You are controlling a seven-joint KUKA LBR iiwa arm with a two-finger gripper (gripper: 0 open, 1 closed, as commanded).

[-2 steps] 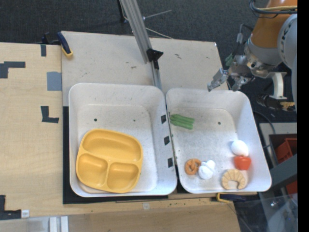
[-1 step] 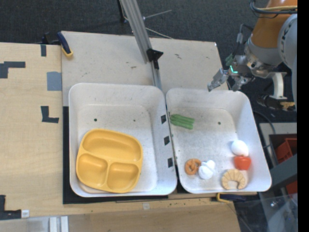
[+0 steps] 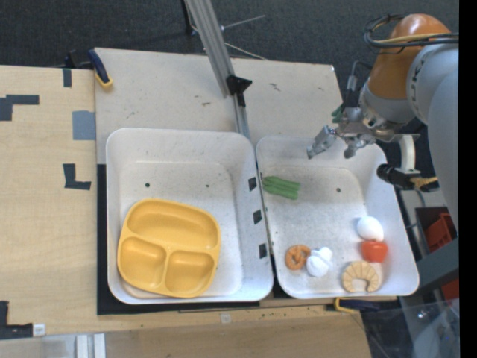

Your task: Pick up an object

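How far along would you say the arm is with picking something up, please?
Nothing is picked up yet. The tool hangs open over the far edge of the right bin, with nothing between its fingers. The green vegetable, egg, tomato, croissant and pretzel all lie untouched.

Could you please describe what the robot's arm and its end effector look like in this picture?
The arm is a rounded light grey body with a glossy orange band above the wrist and a thin cable looping over it. The end effector is small, grey metal, with two short fingers and a green spot near its mount.
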